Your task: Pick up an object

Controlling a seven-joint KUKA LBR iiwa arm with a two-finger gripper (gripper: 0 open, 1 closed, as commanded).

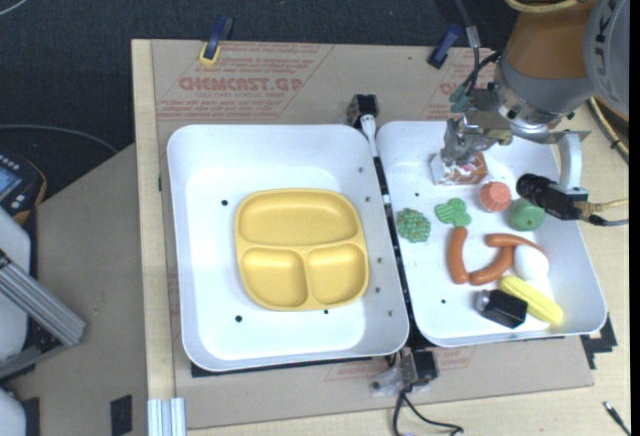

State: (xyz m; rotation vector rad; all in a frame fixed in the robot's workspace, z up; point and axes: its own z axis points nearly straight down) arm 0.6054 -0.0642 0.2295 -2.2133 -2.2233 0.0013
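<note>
Closest to the camera, at about five o'clock in my right bin (590, 309), lie a black block (500, 308) and a yellow corn (532, 298), touching each other. A bit farther in sits a white egg (531, 265), with two orange sausages beside it: one (457, 253) stands up and down, and the curved one (503, 257) bends around the egg. Past those are a bumpy green broccoli (412, 224), a small green lump (453, 212), a round red tomato (494, 196) and a green ball (526, 216). The left bin (200, 254) holds a yellow tray (300, 247) with three parts. Farthest back, near twelve o'clock in the right bin, my claw (462, 162) hangs low over a small red-and-white toy (462, 168). I think this toy is the thing I am going for. It lies right under me, so I need to go almost straight down, not sideways. It is too small and blurry to tell which way its long side points. My claw is so close to it that I cannot tell if my claw is apart, together, or grabbing the toy. The tomato is my next closest thing, toward four o'clock from me.
</note>
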